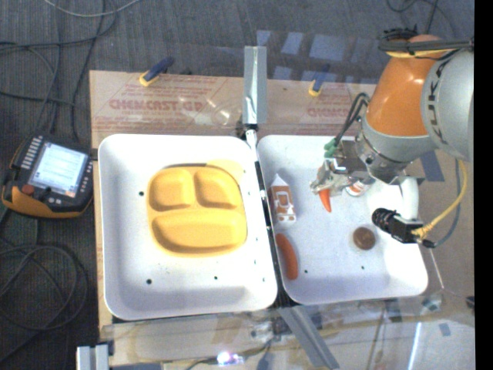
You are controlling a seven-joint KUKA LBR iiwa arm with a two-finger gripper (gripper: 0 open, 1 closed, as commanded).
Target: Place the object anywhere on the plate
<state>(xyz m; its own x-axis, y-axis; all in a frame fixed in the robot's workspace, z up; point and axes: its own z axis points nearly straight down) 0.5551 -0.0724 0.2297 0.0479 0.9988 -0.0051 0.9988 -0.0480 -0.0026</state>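
Note:
A yellow divided plate lies in the left white bin. Over the upper middle of the right bin, my gripper is shut on the top end of a small orange carrot. The carrot's tip points down toward the bin floor. The gripper and carrot are well to the right of the plate, past the wall between the bins.
In the right bin lie a small white and orange carton, a brown sausage, a round brown piece and a small red and white item by the gripper. A black cable plug hangs near the arm.

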